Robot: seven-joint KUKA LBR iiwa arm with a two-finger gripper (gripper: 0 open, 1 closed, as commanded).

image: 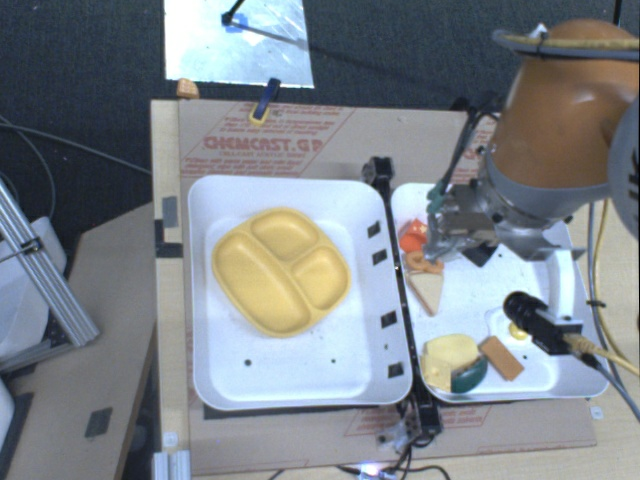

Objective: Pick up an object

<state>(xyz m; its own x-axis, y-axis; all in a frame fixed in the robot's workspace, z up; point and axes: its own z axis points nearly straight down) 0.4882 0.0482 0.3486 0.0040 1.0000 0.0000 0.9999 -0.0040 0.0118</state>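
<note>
The grey and orange arm (pixel 565 118) reached over the right bin (pixel 470 298), its end effector (pixel 445 230) low at the bin's far left corner; whether it was open or closed could not be told. The left bin (pixel 230 368) held a yellow divided tray (pixel 281 270). Just below the end effector lay an orange-red object (pixel 412 238) and a tan wedge (pixel 427 290).

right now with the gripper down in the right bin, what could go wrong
The gripper sits low among the orange object and tan wedge, close to the divider. It may pinch two items, or neither. It could also nudge them against the divider wall, out of easy grasp.
</note>
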